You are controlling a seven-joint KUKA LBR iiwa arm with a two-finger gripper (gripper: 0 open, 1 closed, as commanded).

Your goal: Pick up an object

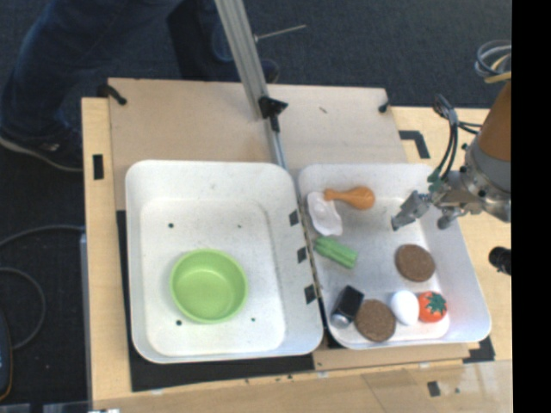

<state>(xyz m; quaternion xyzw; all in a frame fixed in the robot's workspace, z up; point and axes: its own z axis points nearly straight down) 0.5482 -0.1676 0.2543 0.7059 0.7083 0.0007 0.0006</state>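
Note:
My gripper [424, 212] hangs over the upper right part of the right bin [469, 265], fingers spread apart and nothing between them. Below it lies a brown round disc [415, 262]. To its left lies an orange drumstick-shaped toy [351, 198], with a white crumpled piece [325, 215] and a green block [335, 252] further left. Along the bin's front edge sit a black block [348, 305], a second brown disc [375, 319], a white egg-shaped object [404, 306] and a red strawberry-like toy [433, 306].
The left bin [155, 196] holds a green bowl [208, 286]. A grey metal pole [245, 54] slants from the top down to the gap between the bins. The arm's orange band [499, 132] sits at the right edge.

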